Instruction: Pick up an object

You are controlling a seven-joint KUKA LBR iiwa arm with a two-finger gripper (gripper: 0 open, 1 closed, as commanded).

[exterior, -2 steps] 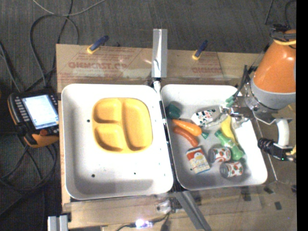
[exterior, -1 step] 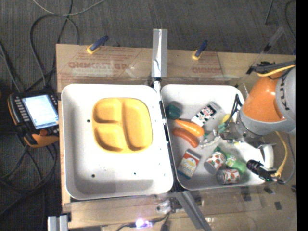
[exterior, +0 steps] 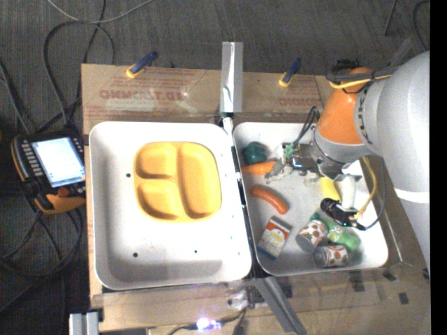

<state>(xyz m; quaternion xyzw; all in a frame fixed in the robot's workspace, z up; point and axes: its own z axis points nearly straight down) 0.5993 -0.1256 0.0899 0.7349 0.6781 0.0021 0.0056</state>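
Carrot [exterior: 259,167] lies in the right bin [exterior: 377,257] just left of my gripper [exterior: 290,160], touching or nearly; whether its fingers are open I cannot tell.

You see cardboard-covered bench [exterior: 174,93], two clamps at its back edge, bearing left white bin [exterior: 112,243] and right white bin [exterior: 374,253] side by side, touching.

A single fixed camera looks down at a slant from above the bench [exterior: 105,93], far enough to take in both white bins [exterior: 105,257] (side by side) and surrounding floor [exterior: 42,47].
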